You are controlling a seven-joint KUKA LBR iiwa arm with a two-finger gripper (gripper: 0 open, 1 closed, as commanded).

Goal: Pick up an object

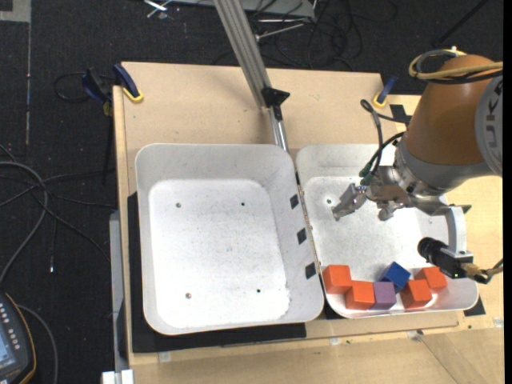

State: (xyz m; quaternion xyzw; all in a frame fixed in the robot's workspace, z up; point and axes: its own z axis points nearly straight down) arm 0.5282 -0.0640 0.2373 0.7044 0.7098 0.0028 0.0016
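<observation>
Blocks, the candidates for picking: orange block [337,277], second orange block [362,294], purple block [385,294], blue block [395,274], two more orange blocks [416,294] and [434,278], clustered touching along the near wall of right bin [320,166]. Left bin [152,166] alongside. Gripper [364,201] poised over bare floor of right bin, well apart from the cluster; fingers spread apart, nothing between them. Task judged at its outset: no block grasped or lifted; approach, closing and lift all left to do.

two blue clamps [126,84] grip the bench's [200,106] far corners beside a slanted, seemingly metal pole [244,42].
</observation>
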